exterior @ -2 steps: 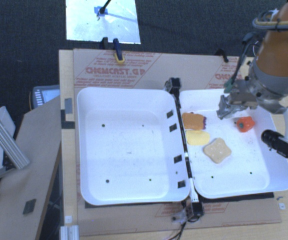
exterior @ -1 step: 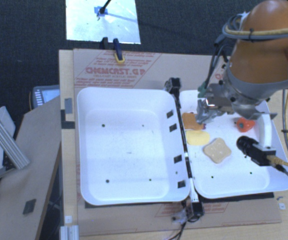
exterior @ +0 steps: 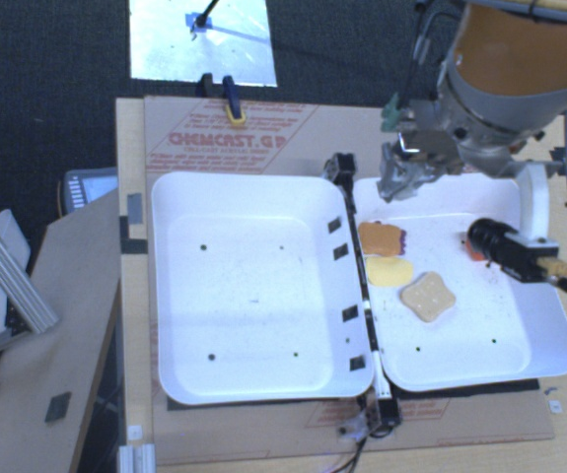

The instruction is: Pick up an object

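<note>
A: Starting nearest the camera, what do you have in the right bin (exterior: 549,358)?

B: You have a tan, toast-shaped piece (exterior: 428,297) lying flat, closest to the bin's front edge. Just behind it, touching or nearly so, sits a pale yellow disc (exterior: 389,272). Behind that again is an orange piece (exterior: 382,238) with a purple edge showing on its right side; it lies hard by the divider (exterior: 347,254) where the two bins meet.

A: Anything else in that bin?

B: Over by its right wall you will see a small red-orange object (exterior: 473,249), partly hidden by a black cylindrical fitting (exterior: 505,246) with a cable running off it.

A: And the left bin (exterior: 165,264)?

B: It lies beside the right bin, sharing that divider. You can make out a few dark dots on its floor.

A: Where is the tool?

B: The tool (exterior: 399,180) hangs over the rear-left corner of the right bin, behind the orange piece and apart from it. Its metal end is a blur of grey parts, so you cannot tell how wide it stands, and you see nothing gripped in it. The orange band (exterior: 530,28) of the arm rises behind it.

A: Farther back?

B: Behind both bins the desk carries a brown printed board (exterior: 234,136) with a yellow-and-blue clamp (exterior: 233,101), and beyond that a shiny square sheet (exterior: 202,28).
</note>
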Robot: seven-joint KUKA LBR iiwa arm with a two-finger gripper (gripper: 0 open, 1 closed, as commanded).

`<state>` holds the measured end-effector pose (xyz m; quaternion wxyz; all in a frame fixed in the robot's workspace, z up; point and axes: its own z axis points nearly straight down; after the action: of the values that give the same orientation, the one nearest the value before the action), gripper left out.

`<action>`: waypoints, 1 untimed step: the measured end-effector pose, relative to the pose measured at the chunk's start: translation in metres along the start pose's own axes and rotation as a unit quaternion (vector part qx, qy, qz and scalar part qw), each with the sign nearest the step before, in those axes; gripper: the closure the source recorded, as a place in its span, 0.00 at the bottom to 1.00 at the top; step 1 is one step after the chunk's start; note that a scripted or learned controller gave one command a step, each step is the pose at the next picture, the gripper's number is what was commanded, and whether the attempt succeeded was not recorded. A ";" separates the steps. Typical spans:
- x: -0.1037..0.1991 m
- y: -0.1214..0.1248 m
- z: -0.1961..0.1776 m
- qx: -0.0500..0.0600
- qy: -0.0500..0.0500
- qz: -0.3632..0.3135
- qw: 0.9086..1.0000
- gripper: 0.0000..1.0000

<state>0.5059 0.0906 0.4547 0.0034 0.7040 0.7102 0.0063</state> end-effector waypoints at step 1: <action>0.105 -0.010 -0.035 0.004 0.001 -0.003 1.000 1.00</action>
<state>0.4950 0.1954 0.4901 0.0000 0.7016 0.7126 0.0038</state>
